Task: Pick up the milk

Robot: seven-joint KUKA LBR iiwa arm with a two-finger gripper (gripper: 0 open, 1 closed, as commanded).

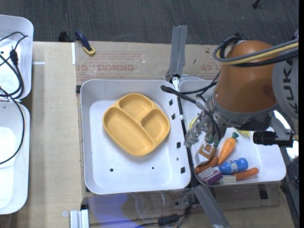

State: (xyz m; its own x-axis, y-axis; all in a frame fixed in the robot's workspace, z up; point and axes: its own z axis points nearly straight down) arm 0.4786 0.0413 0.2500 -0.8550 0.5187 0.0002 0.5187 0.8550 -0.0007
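The milk [207,150] is a small white carton with a brown panel. It lies in the right bin [275,175], near the bin's left wall. My gripper [201,133] hangs low over the bin's left part, just above and left of the carton. The orange wrist band hides most of the bin's far half. Whether the gripper touches the carton is unclear.
An orange carrot [228,147], a blue bottle [233,166], a purple item [211,176] and a red-orange piece [246,174] crowd around the carton. A yellow divided plate [137,123] sits in the left bin [95,175]. Black cables run across the divider between the bins.
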